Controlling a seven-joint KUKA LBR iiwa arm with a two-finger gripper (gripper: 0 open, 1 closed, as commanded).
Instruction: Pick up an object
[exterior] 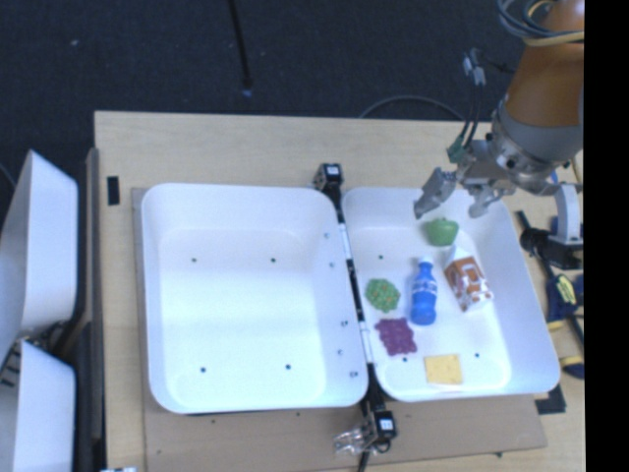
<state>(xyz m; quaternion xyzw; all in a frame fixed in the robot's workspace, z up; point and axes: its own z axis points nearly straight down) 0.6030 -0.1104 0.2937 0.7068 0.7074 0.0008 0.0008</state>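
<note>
The right bin (496, 367) holds several small objects: a green rounded piece (441, 231) near its back, a blue bottle (423, 292), a red and white packet (468, 281), a green leafy lump (382, 293), a purple grape bunch (396, 335) and a yellow square (442, 369). My gripper (457, 200) hangs over the back of the right bin, just above the green rounded piece. Its two fingers are spread apart and open, with nothing between them.
The left bin (241, 298) lies beside the right one, with a black clip (327, 176) at the top of the seam between them. White boxes (39, 254) stand at the far left. Cables and tools (560, 264) lie along the bench's right edge.
</note>
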